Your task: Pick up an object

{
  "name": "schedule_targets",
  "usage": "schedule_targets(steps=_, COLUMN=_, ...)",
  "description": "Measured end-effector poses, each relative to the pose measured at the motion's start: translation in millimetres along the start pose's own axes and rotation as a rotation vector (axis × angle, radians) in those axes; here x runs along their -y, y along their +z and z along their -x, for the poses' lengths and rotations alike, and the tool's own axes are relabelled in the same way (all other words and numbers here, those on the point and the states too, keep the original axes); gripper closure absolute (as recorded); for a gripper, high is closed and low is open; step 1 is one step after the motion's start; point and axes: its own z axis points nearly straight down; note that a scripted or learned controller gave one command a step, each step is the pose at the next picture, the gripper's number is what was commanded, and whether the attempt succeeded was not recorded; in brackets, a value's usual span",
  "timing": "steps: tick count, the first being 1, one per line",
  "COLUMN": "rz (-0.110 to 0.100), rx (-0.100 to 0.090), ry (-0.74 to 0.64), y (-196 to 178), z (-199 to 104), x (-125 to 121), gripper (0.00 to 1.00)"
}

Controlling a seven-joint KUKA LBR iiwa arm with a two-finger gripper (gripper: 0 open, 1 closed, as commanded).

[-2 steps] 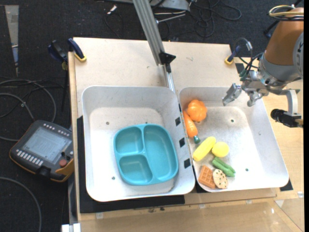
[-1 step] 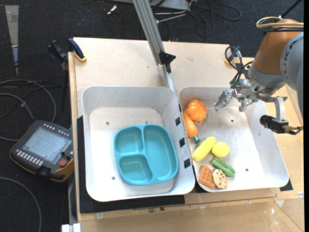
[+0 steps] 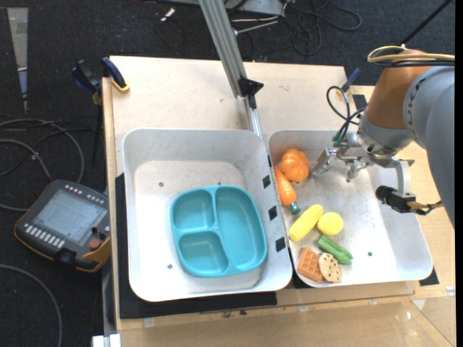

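My gripper (image 3: 335, 167) hangs over the back of the right bin (image 3: 394, 255), its fingers spread apart with nothing between them. Just left of it sits an orange pumpkin (image 3: 294, 164), and a carrot (image 3: 286, 191) lies below that by the bin's left wall. Nearer the front are a yellow banana (image 3: 305, 222), a yellow lemon (image 3: 330, 223), a green pod (image 3: 335, 250), a waffle (image 3: 309, 264) and a speckled cookie (image 3: 330, 267). The gripper touches none of them.
The left bin (image 3: 145, 165) holds a teal divided plate (image 3: 217, 230). A slanted metal pole (image 3: 224, 38) rises from behind the bins' shared wall. The right half of the right bin shows bare floor.
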Motion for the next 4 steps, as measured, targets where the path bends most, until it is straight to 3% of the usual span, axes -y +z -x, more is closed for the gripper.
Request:
schedule_targets(steps=1, rz=0.007, rx=0.002, ry=-0.001, y=-15, z=0, x=-2, gripper=1.0)
schedule_targets(steps=4, rz=0.013, rx=0.003, ry=0.001, y=-175, z=16, x=-8, gripper=1.0)
